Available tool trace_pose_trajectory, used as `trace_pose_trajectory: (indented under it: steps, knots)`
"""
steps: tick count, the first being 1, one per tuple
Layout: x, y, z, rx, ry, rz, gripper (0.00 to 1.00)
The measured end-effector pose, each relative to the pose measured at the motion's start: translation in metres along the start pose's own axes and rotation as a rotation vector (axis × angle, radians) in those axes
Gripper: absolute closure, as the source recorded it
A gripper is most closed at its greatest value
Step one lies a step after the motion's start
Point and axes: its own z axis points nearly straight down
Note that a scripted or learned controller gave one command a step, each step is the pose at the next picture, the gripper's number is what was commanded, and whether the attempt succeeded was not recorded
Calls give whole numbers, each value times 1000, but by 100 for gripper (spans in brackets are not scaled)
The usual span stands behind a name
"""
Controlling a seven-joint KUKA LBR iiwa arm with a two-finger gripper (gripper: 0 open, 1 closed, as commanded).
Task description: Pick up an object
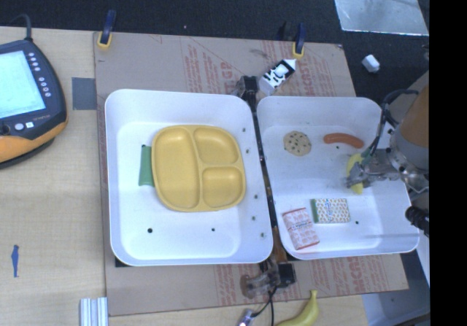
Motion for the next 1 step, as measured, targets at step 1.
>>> trace_pose_trajectory:
  steps: [1]
  knots:
    - [58, 38, 10, -4, 1, 4, 100]
